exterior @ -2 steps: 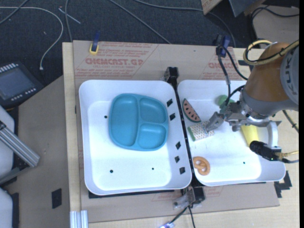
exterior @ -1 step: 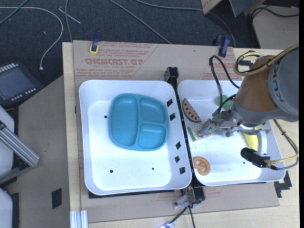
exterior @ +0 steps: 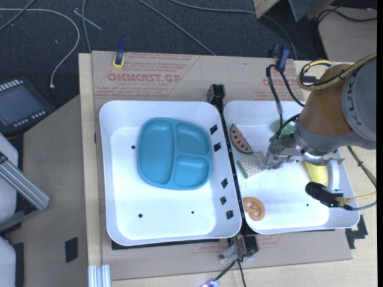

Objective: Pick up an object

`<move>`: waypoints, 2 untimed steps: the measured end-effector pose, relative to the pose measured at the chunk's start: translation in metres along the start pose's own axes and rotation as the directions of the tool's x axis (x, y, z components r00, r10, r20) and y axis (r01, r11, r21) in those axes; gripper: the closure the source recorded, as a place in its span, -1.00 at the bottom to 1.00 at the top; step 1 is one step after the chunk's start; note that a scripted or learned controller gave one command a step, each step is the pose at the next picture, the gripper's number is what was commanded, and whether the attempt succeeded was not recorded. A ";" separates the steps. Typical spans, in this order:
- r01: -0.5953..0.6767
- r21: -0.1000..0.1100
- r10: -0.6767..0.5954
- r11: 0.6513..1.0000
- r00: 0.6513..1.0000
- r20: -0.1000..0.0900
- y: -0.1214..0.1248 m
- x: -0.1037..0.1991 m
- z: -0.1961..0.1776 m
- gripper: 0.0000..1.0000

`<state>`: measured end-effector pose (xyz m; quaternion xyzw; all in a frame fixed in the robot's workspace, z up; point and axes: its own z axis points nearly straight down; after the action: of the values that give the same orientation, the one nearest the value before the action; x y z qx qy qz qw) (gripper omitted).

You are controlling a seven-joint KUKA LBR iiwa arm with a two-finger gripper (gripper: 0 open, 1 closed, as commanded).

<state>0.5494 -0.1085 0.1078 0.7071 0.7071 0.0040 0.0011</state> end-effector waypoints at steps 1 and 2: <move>0.000 0.003 0.000 1.000 1.000 0.005 -0.001 -0.005 -0.045 1.00; -0.001 0.002 0.001 1.000 1.000 0.005 -0.005 -0.015 -0.099 1.00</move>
<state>0.5441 -0.1235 0.2069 0.7074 0.7068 0.0016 0.0024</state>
